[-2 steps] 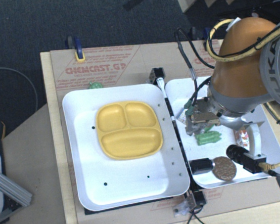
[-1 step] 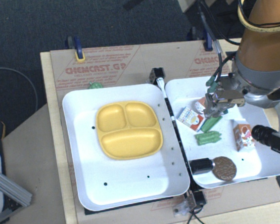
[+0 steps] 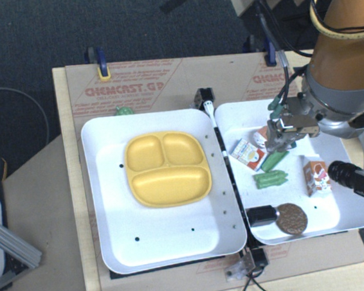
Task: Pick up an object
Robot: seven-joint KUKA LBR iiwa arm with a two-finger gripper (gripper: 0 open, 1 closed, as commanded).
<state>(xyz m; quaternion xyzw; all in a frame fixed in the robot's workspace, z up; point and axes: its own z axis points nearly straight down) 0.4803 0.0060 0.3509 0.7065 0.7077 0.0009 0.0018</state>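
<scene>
While the tool (image 3: 279,143) hangs over the right bin (image 3: 345,218), touching a green piece (image 3: 275,160), finger state can't be told

Bench (image 3: 82,184), light wood w/ brown printed board on top, carries two shallow white bins side by side: left bin (image 3: 113,233) & right bin (image 3: 345,218), edges touching, plus blue clamps (image 3: 100,58) at far edge.

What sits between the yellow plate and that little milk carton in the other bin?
In the camera view, between the yellow plate and the carton lie the bins' rims and a green toy.
</scene>
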